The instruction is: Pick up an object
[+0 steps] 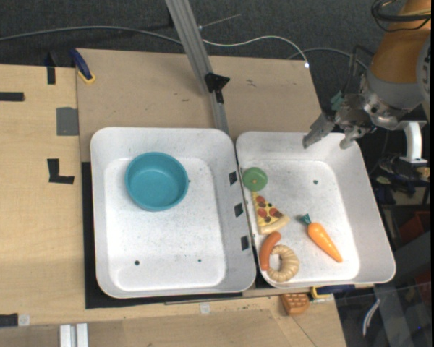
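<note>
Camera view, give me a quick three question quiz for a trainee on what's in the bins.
1. True or false: the blue bowl sits in the right bin.
2. Which lies nearest the gripper? A carrot B green ball C pretzel
3. Fill in: the pizza slice lies between the green ball and the ____.

Key: 1 false, it sits in the left bin. 2 B. 3 pretzel.

Both white bins (pixel 105 194) smooth plastic, speckled with dark flecks. Teal bowl (pixel 156 181) matt plastic. Carrot (pixel 323 241), pizza slice (pixel 267 212) glossy toy plastic. Bench (pixel 29 215) pale wood grain, back part brown board. Slanted pole (pixel 192 38) brushed metal.
</note>
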Action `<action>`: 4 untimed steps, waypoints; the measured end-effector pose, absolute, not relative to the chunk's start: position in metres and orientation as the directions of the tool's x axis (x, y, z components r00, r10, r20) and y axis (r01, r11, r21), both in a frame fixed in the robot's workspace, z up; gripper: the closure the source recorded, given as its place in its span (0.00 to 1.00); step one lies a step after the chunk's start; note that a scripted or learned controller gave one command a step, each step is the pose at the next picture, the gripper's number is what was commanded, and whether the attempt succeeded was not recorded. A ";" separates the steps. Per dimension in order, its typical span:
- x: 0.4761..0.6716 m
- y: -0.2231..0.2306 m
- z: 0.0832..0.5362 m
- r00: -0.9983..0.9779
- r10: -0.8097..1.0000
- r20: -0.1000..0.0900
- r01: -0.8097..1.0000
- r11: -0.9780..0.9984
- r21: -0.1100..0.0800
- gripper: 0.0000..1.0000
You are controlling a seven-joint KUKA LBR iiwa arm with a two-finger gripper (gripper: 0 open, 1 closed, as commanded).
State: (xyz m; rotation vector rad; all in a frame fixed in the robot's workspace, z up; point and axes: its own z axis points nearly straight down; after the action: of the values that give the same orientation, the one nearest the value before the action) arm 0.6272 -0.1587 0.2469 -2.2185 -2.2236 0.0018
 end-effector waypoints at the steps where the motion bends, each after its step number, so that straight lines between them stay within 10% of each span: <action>1: 0.627 -0.159 0.247 -0.002 1.000 -0.001 1.000 0.002 -0.001 0.00; 4: 0.623 -0.161 0.087 -0.002 1.000 -0.001 1.000 0.002 -0.005 0.00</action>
State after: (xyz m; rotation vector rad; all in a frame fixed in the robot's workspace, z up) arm 0.6232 -0.1610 0.0867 -2.2170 -2.2218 0.0061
